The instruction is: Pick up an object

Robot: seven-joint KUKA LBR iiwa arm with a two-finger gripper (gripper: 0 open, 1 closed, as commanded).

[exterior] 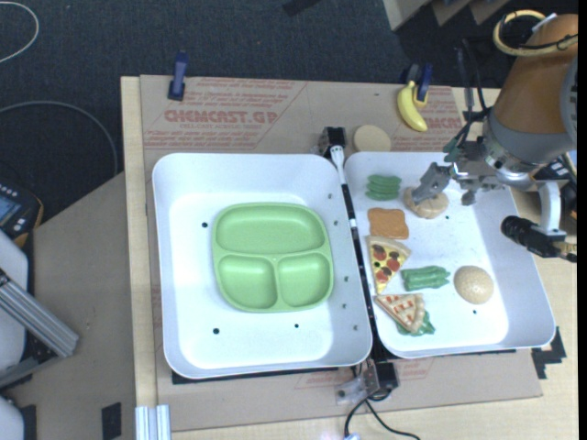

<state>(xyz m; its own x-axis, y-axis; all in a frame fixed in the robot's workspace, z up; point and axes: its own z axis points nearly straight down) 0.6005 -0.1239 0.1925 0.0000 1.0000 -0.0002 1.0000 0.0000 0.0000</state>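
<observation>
The gripper [433,189] hung over a round tan bun [427,205] at twelve o'clock in the right bin [514,324]; we could not tell its state. Nothing was lifted yet.

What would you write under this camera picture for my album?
Robot gripper reaches over a cookie in the right bin of toy food.

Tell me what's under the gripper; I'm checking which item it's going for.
Under the gripper in the right bin lies a round tan food piece, its lower edge showing. Its upper part is covered, so contact can't be judged. A green piece and orange slice lie beside it.
</observation>
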